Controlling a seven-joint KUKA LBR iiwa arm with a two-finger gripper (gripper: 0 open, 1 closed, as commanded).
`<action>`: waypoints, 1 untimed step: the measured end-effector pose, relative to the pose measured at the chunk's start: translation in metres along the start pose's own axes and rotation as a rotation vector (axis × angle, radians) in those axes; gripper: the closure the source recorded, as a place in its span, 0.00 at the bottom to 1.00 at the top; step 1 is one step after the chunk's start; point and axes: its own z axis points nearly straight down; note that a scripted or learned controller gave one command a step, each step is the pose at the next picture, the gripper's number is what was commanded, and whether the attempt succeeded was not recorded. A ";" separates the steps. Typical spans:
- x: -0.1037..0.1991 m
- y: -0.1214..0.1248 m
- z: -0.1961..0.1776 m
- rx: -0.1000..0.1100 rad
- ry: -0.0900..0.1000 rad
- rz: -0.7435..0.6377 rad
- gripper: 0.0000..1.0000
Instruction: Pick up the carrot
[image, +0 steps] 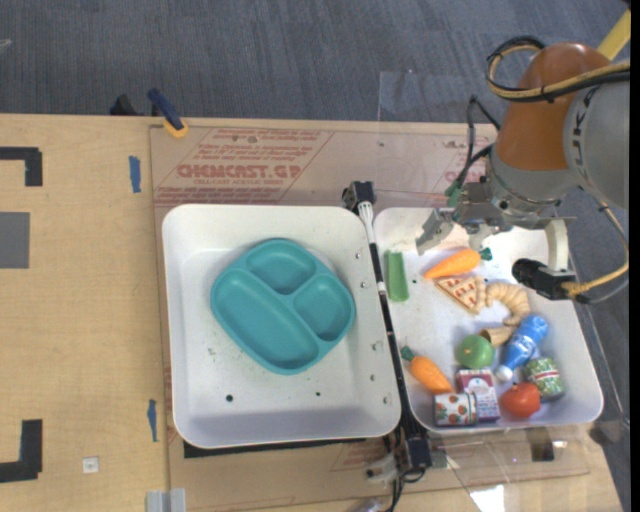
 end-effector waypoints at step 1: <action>-0.033 -0.013 0.076 0.001 -0.002 -0.017 0.00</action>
